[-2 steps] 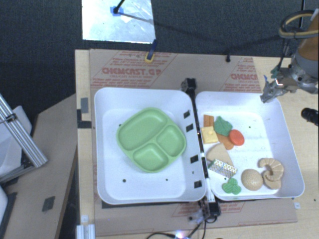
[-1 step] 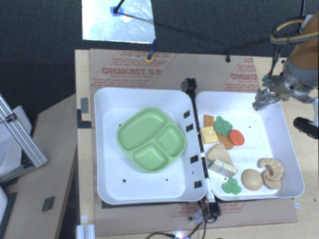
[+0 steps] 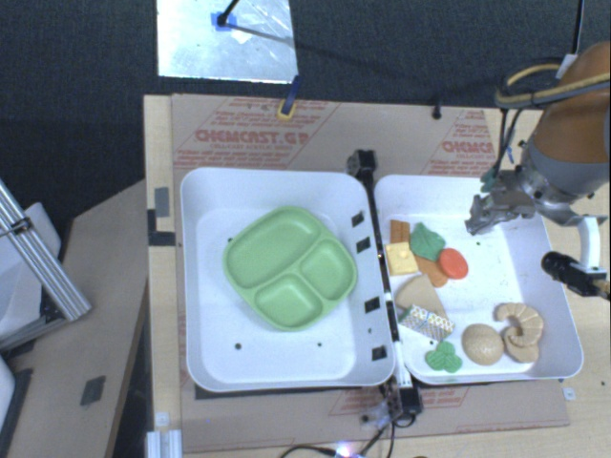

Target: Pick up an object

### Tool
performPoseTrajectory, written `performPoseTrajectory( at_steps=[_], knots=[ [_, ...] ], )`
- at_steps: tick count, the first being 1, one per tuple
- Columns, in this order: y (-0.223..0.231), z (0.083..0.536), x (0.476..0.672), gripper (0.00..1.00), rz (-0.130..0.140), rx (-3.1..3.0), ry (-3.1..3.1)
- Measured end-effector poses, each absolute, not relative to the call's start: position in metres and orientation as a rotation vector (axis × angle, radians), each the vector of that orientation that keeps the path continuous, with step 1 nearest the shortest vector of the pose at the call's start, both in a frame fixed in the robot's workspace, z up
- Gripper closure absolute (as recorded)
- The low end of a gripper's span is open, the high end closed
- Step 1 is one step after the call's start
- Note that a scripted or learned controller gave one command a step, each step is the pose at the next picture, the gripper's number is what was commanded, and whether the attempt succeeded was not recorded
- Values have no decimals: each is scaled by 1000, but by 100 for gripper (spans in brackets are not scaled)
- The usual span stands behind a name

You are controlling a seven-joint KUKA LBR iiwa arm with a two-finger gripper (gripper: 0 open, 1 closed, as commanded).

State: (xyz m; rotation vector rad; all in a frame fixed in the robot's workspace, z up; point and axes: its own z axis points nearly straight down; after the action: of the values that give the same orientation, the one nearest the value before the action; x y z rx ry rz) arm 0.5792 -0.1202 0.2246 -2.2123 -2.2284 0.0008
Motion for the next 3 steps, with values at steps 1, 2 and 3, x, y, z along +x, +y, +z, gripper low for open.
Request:
performPoseTrajectory(
  at_steps=[1, 2, 3],
  knots=[
    [-83, 215, 548, 100, 0, -2210, -2228],
    [-45, 216, 535, 100, -1, -2211, -2229],
    [-53, 220, 538, 100, -2, -2221, -2224]
  ],
)
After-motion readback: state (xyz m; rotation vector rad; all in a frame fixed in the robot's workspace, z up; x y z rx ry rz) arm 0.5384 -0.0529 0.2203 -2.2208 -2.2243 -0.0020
